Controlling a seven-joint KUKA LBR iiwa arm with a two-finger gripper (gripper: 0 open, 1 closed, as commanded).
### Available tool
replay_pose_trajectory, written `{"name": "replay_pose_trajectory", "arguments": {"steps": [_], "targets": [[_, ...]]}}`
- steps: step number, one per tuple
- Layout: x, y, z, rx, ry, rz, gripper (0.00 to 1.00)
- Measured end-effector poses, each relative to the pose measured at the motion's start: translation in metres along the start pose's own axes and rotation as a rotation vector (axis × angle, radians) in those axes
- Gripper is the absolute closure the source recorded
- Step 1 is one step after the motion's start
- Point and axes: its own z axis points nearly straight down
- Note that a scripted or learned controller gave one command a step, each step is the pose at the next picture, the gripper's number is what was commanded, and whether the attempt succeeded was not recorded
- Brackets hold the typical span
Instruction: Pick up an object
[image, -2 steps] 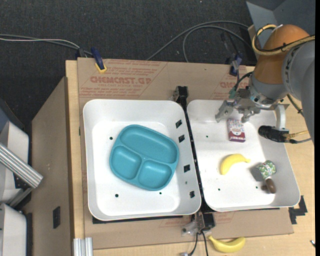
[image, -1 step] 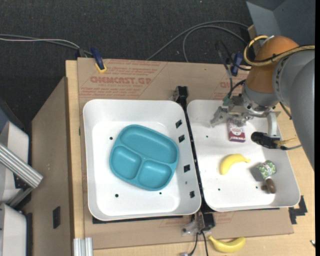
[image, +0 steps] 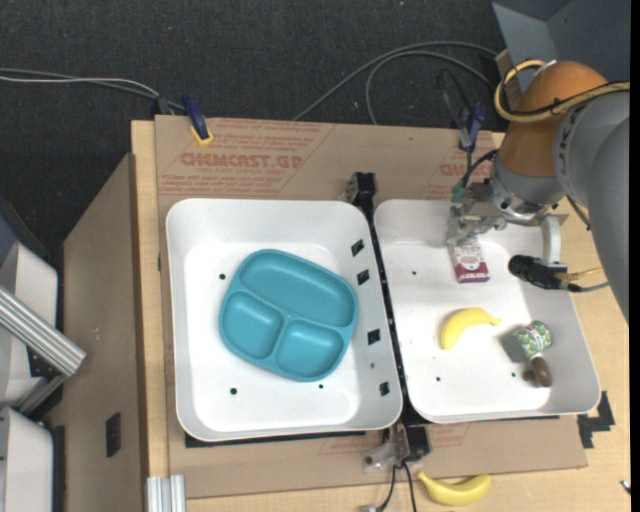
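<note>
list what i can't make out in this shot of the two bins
- Fingers: the gripper sits low over the red and white carton; from above, its body hides any contact.
- Carton print: too small to read.
- Small dark object beside the green-patterned object: too small to identify.
- Banana below the right bin: partly behind cables.

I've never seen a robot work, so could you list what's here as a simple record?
left bin: holds a teal divided plate
right bin: red and white packet, banana, green-patterned item, small brown item
hand: just above the packet, at its far end
outside bins: second banana at the bench's near edge
</note>
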Motion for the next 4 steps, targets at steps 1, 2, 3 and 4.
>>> {"name": "replay_pose_trajectory", "arguments": {"steps": [1,2,3,4], "targets": [[0.006,-0.003,-0.061,0.012,0.01,0.001,1.0],[0.005,0.0,-0.117,0.01,0.009,0.0,1.0],[0.051,-0.03,-0.109,0.022,0.012,-0.002,1.0],[0.103,-0.064,-0.106,0.023,0.013,-0.003,1.0]]}}
